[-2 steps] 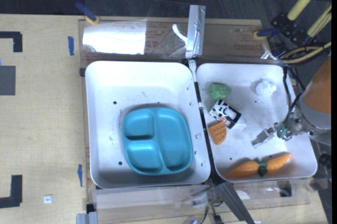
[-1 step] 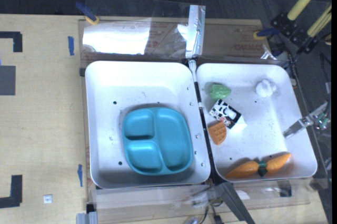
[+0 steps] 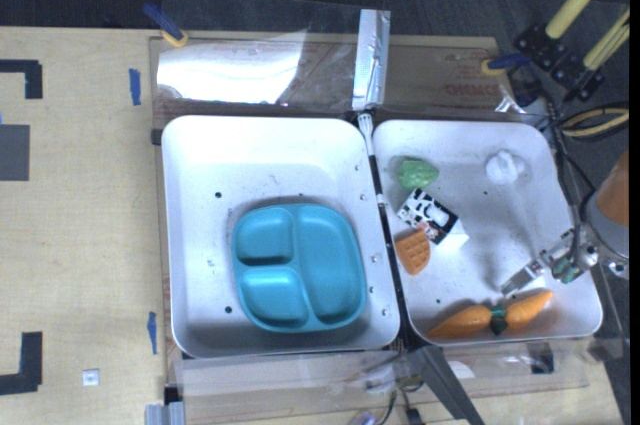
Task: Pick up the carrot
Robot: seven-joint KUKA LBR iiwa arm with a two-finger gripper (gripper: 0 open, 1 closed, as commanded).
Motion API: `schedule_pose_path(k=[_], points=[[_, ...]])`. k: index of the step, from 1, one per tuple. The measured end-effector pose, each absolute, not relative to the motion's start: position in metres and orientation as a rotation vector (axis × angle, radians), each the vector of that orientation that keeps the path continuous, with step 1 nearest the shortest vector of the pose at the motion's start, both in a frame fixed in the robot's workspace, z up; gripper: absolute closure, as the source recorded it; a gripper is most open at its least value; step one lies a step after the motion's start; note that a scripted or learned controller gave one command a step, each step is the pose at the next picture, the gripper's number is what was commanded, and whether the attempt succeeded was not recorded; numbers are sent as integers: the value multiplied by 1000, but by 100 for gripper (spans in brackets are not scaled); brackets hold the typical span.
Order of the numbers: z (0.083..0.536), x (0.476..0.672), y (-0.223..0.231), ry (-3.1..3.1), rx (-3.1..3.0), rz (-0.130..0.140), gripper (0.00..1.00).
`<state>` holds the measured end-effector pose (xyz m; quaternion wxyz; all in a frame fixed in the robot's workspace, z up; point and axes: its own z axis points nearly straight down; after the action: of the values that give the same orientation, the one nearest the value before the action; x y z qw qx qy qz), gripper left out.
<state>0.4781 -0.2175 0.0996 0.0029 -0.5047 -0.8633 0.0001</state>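
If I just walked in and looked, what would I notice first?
Probably the big blue plate with three sections, sitting in the middle of the left bin. Next, the bright orange carrot lying along the near edge of the right bin, with the gripper just above its right end. A small black-and-white toy and a green lump sit near the divider.

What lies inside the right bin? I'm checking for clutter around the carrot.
Right bin holds the carrot at its near wall, a green item, a black-and-white toy, an orange piece and a white lump. The gripper covers little.
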Motion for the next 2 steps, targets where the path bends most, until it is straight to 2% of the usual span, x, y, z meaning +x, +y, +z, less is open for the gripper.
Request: schedule_pose_path(k=[1,2], points=[[87,482,-214,-2945,-1112,-4,0],[157,482,-142,-2937,-1134,-3,0]])
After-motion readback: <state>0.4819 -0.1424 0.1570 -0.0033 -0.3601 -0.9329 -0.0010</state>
